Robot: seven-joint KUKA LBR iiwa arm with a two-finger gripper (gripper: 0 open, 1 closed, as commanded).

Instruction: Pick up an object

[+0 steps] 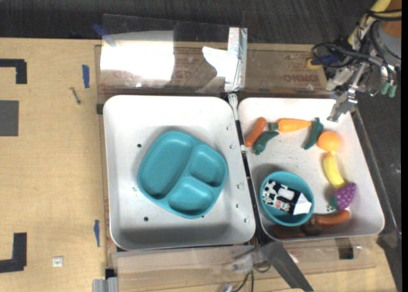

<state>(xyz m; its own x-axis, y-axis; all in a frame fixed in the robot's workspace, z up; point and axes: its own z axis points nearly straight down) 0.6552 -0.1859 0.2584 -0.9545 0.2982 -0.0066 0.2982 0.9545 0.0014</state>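
Arm at upper right, end effector (338,111) lowered

Toy food lies scattered in the right bin (370,176): 2 carrots with green tops sit along the far side, a darker one (256,130) angled toward the divider and a lighter one (294,125) lying nearly level. An orange (329,141) rests just beside a yellow banana (332,169), with purple grapes (344,195) below it and a sausage (329,219) along the near wall. A blue bowl (287,199) holds a black-and-white patterned item (284,196).
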